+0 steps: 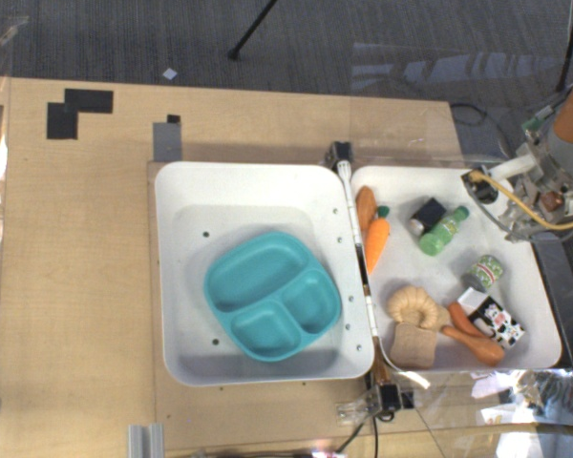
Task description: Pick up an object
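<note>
**A:** Where is the hand point(533, 191)?

**B:** Well up and to the right of the croissant point(415, 303), at the far right rim of the right bin point(401, 181). From this angle I cannot tell whether it is released or clenched.

**A:** And the things that could be picked up?

**B:** They all lie in the right bin, around the croissant.
- A brown bread slice point(413, 345) touches the croissant from below.
- A red-orange sausage point(474, 339) lies just right of the croissant, slanting down to the right.
- A black-and-white carton point(498, 322) rests against the sausage.
- A green patterned roll point(484, 272) sits up and right of the croissant, above the carton.
- A green bottle point(442, 230) lies on its side farther up from the croissant, its dark end pointing up-left.
- A carrot point(375, 243) lies up-left of the croissant along the bin's left wall.
- A brownish-orange oblong piece point(365, 203) lies close beside the carrot's green top.

**A:** What is to the left of the croissant?

**B:** The left bin point(183, 198), side by side with the right one on the counter point(67, 284). A teal divided plate point(272, 296) lies flat in it, well apart from the croissant, with its three compartments facing up.
</note>
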You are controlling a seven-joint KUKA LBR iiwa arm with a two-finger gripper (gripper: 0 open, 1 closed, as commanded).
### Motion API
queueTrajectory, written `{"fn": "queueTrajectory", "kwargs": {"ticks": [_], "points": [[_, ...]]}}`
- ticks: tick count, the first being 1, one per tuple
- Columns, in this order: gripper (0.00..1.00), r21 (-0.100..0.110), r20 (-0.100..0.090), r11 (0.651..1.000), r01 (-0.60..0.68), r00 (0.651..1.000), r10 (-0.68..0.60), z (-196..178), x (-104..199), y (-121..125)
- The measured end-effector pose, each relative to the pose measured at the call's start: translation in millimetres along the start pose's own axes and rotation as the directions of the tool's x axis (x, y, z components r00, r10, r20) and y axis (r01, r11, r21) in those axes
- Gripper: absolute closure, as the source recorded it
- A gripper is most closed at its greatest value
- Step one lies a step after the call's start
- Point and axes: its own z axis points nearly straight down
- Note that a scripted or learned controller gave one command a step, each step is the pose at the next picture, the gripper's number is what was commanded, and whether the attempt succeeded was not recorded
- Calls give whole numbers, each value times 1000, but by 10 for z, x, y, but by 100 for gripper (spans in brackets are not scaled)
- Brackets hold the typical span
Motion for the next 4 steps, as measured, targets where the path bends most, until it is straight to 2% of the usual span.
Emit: {"fn": "queueTrajectory", "kwargs": {"ticks": [1, 2, 3, 4], "points": [[100, -4, -8, 1000, -16, 1000, 16, -466, -308, -198], [100, 3, 4, 1000, -13, 1000, 13, 467, 243, -307], [100, -1, -4, 996, 84, 996, -84, 108, -365, -838], [100, 2, -2, 1000, 14, 1000, -14, 34, -593, -1470]]}}
